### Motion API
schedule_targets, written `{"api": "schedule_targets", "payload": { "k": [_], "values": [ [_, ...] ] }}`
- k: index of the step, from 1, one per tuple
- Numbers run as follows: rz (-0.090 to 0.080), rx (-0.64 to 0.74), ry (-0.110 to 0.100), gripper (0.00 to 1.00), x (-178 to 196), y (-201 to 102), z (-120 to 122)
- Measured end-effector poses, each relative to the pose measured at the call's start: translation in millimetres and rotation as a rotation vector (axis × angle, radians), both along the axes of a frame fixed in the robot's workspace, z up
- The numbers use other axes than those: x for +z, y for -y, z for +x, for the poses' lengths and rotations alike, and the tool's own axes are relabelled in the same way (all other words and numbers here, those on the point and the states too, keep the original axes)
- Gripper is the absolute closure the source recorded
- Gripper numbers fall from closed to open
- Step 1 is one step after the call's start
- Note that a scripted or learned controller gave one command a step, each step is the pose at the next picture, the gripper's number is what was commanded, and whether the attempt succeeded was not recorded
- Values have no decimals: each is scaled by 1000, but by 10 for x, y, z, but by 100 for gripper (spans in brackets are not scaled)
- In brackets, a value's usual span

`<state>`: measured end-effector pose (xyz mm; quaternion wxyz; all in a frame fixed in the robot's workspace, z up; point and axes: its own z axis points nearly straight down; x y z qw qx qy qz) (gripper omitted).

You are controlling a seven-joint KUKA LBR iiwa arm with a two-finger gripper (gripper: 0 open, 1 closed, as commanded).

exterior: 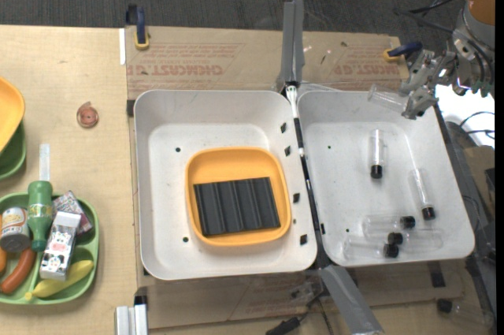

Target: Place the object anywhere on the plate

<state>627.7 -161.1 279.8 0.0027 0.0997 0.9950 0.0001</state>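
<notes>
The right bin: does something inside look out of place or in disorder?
Somewhat. The clear tubes in the right bin lie scattered at different angles, several heaped near its front edge. Nothing looks spilled or broken.

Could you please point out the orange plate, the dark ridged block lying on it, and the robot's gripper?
orange plate (236, 158): camera view, on its bare far rim.
dark ridged block (238, 205): camera view, centre of its top.
gripper (417, 101): camera view, between its fingertips, over the right bin's far edge.
</notes>
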Motion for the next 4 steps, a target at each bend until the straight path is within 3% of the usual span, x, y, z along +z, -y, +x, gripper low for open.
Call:
{"api": "schedule_targets", "payload": {
  "k": [1,2,3,4],
  "values": [
    [-2,255,1,100,825,609,128],
    [0,174,-3,100,-468,609,-1028],
    [-1,204,0,100,-19,601,-274],
    [-2,464,2,100,844,610,324]
  ]
}}
